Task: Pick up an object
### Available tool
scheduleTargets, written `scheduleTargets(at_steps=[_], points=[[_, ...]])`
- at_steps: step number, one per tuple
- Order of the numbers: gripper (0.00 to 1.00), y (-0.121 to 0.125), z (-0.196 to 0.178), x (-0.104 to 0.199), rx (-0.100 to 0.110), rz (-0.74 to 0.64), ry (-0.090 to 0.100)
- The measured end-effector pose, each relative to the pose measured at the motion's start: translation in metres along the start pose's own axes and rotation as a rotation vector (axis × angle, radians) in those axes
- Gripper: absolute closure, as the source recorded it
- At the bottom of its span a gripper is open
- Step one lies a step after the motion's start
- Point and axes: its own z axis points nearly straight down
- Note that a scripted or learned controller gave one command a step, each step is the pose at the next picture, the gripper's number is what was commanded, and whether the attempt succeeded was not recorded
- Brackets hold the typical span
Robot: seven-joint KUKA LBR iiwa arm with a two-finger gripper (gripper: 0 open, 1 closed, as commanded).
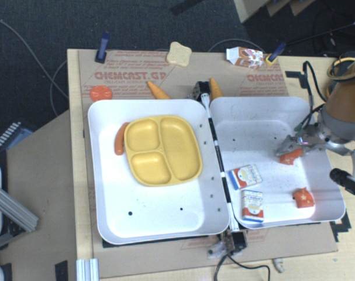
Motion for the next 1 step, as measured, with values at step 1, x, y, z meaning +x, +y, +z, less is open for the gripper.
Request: scheduleTargets(at_steps=[1], points=[[1.0,0.0353,0.0095,0.0843,-0.002,-0.002,0.0]])
